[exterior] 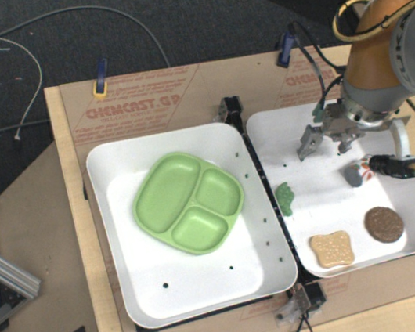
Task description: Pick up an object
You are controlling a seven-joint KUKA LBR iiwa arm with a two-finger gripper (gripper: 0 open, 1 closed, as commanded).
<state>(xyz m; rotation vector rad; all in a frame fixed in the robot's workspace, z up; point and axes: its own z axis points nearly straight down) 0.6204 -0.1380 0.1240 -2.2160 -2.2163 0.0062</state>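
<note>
The right bin [410, 189] holds a green leafy piece [284, 197] by its left wall, a slice of toast [332, 249] at the front and a round brown cookie [383, 223] to the toast's right. A small grey piece [353, 175] lies near the middle. My gripper [323, 146] hangs over the back part of this bin, open, with nothing between its two dark fingers. It is behind the grey piece and well apart from the toast and cookie.
The left bin [133, 285] holds a green three-compartment plate [190, 202]. A black divider [264, 191] runs between the bins. The arm's orange band [378, 51] and cables [402, 165] stand over the right bin's far right side.
</note>
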